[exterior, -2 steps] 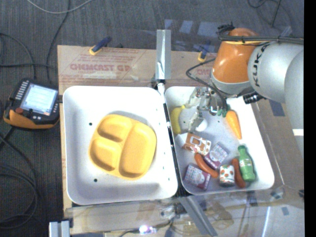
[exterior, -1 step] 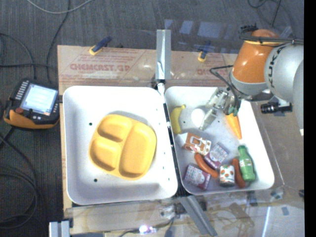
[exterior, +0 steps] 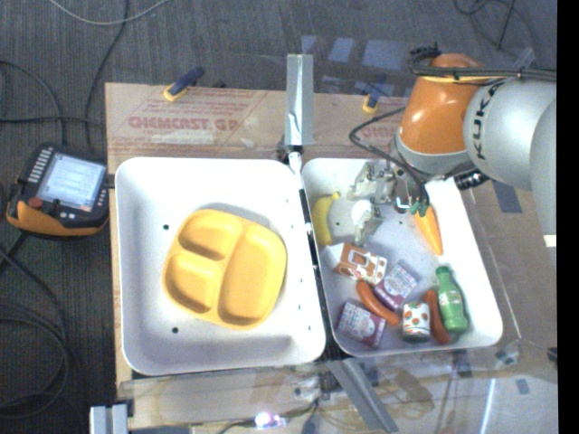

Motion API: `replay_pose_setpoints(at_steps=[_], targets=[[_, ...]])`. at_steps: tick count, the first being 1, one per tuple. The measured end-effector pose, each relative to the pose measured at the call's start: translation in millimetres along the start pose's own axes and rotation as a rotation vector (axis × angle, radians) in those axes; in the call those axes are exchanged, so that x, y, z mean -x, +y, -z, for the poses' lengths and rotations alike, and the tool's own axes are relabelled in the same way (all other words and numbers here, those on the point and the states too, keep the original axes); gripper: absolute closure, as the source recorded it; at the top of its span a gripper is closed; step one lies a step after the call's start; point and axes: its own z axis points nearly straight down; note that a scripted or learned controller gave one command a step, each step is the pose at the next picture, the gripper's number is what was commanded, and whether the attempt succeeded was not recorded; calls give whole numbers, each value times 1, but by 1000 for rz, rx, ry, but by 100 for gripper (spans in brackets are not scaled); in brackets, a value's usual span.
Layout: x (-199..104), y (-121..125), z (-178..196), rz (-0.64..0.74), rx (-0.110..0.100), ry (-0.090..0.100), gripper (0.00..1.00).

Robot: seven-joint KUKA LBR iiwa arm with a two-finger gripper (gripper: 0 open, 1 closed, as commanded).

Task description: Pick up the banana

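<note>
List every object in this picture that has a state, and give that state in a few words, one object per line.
Banana: lying flat at the right bin's left wall, not lifted.
Gripper: low in the right bin, beside the banana.
Yellow tray: right way up in the left bin.
Carrot: lying flat.
Green bottle: on its side.
Small can: upright.
Handheld screen: lit.

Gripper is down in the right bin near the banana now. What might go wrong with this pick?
1. The banana lies tight against the right bin's left wall, so the gripper may get little room on that side.
2. A pale round item sits against the banana and could get caught or pushed instead.
3. The carrot lies just beside the gripper and might be knocked.
</note>
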Motion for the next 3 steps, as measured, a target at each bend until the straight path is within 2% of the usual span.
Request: replay_pose_setpoints(at_steps=[1, 2, 3], targets=[[-14, 22, 259, -111, 2, -2, 0], [-29, 33, 338, -168, 1, -2, 0], [-25, 88, 87, 1, -2, 2, 0]])
